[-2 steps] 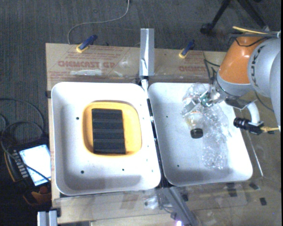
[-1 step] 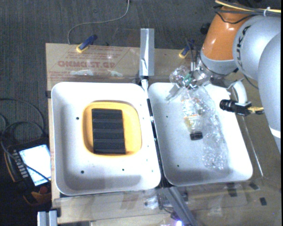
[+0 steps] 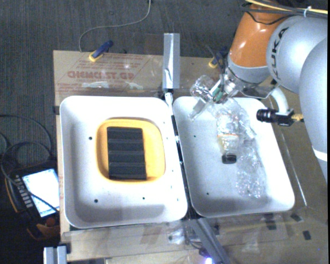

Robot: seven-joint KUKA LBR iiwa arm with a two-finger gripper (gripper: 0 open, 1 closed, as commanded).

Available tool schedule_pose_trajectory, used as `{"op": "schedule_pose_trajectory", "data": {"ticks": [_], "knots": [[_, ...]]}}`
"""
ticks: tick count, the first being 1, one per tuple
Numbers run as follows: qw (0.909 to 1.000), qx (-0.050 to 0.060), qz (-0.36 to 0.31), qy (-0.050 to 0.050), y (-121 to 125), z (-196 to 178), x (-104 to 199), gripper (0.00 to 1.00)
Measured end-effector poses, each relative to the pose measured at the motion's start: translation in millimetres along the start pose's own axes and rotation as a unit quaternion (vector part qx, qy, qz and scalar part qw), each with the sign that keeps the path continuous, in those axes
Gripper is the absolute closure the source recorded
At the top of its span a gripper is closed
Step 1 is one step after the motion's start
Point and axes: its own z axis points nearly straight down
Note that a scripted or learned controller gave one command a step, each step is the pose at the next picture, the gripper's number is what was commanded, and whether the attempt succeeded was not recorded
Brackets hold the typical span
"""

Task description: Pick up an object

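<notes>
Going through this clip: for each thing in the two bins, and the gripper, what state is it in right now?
Yellow tray with black block: lying flat in the left bin.
Clear plastic bag: crumpled, spread along the right bin.
Gripper: at the bag's upper end, over the right bin's far edge; grip unclear.

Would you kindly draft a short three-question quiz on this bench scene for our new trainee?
1. True or false: the yellow tray with the black ribbed insert lies in the left white bin.
2. Which thing lies in the right white bin? A) a red ball B) a crumpled clear plastic wrapper C) a blue mug
3. Fill in: the small dark cap rests against the wrapper's ____ edge in the view.

Key
1. True.
2. B. The wrapper runs from the arm's pincer near the bin's far edge toward its near right corner.
3. Left.
</notes>
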Motion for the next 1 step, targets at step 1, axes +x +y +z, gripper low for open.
{"op": "schedule_pose_trajectory", "data": {"ticks": [1], "knots": [[1.0000,-0.001,0.000,0.000,1.1,-9.1,0.7,1.00]]}}
